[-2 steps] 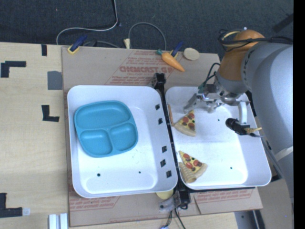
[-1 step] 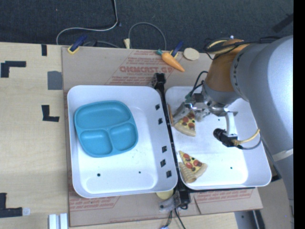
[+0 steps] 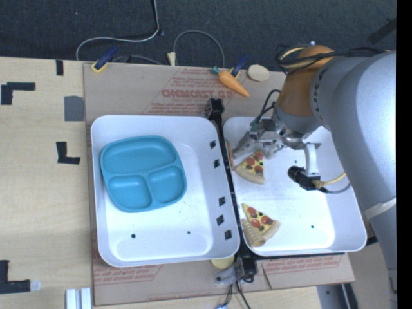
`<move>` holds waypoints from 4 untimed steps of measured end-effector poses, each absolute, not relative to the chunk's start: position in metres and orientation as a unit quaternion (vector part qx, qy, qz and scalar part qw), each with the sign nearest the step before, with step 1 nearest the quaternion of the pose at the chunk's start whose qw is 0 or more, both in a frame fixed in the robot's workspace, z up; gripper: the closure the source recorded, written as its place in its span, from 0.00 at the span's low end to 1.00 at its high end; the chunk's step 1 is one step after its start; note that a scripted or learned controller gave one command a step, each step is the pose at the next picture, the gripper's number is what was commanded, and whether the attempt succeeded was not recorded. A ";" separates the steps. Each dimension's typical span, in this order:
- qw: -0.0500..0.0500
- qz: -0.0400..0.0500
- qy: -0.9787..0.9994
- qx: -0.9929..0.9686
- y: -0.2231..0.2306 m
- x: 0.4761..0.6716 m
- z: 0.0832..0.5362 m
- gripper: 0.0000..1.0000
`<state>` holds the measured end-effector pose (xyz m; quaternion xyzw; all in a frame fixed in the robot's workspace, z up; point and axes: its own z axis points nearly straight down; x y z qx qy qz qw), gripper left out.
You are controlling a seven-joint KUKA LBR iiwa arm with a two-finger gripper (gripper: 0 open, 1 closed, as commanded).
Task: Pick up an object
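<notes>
Two toy pizza slices lie in the right bin (image 3: 335, 234). One pizza slice (image 3: 251, 168) rests near the bin's upper left, right under my gripper (image 3: 255, 149), whose fingers straddle its upper edge. The other pizza slice (image 3: 257, 223) lies nearer the front left corner, apart from the gripper. The fingers stand spread and low over the first slice, with nothing lifted between them. The grey arm with its orange band (image 3: 302, 89) covers the bin's upper right.
The left bin (image 3: 122, 246) holds a blue divided plate (image 3: 143, 172). A toy carrot (image 3: 232, 84) and a pale round piece (image 3: 258, 73) lie on the cardboard behind the bins. A black divider (image 3: 222, 172) runs between the bins. Cables trail at the back.
</notes>
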<state>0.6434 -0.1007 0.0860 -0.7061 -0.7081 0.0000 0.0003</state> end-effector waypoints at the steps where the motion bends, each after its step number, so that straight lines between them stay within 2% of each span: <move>1: -0.004 -0.001 -0.707 -0.707 -0.095 0.637 0.087 0.00; 3: -0.001 0.000 -0.707 -0.707 -0.098 0.639 0.086 0.00; 4: 0.000 0.000 -0.707 -0.707 -0.095 0.664 0.085 0.00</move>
